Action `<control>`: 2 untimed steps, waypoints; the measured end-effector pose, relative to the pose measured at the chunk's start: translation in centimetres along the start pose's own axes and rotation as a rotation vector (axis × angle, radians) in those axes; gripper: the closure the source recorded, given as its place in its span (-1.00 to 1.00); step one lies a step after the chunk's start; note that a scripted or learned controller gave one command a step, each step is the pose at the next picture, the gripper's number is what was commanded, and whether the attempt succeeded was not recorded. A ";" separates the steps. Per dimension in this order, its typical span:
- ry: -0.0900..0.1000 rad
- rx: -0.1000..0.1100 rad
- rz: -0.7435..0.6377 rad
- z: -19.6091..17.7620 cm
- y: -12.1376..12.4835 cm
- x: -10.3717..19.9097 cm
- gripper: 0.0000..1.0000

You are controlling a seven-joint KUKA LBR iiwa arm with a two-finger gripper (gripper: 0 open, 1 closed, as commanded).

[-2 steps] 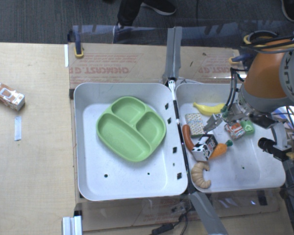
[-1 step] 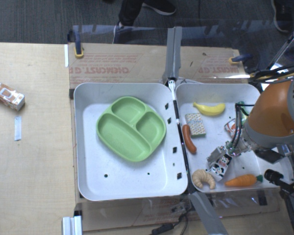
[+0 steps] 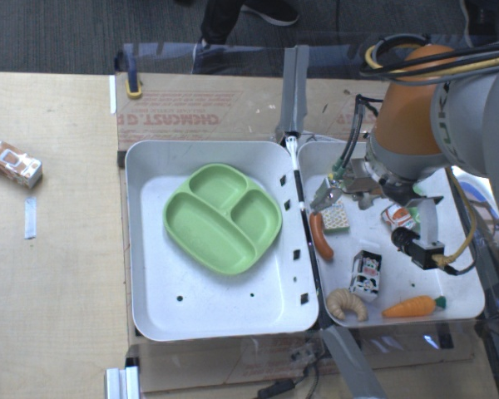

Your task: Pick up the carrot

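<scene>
The carrot (image 3: 410, 307), orange with a green tip on its right, lies flat near the front edge of the right bin (image 3: 470, 302). My gripper (image 3: 326, 194) hangs over the back left part of that bin, far from the carrot and just above a pale speckled block (image 3: 336, 219). Nothing is visibly held in it.
In the right bin lie a red sausage (image 3: 320, 236), a small black-and-white carton (image 3: 366, 273), a croissant (image 3: 347, 304) and a red-and-white item (image 3: 398, 216). A green divided plate (image 3: 223, 217) sits in the left bin (image 3: 150, 306). A small box (image 3: 14, 164) rests on the bench at far left.
</scene>
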State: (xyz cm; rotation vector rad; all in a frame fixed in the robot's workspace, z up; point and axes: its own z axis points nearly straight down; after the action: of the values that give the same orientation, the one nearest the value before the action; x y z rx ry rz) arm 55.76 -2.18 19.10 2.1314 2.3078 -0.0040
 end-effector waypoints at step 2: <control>0.003 0.001 -0.274 9.1 -8.1 -7.6 -1.00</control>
State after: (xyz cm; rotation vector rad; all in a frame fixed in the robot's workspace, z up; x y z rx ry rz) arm 48.25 -10.46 10.05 1.7983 2.5794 -0.0023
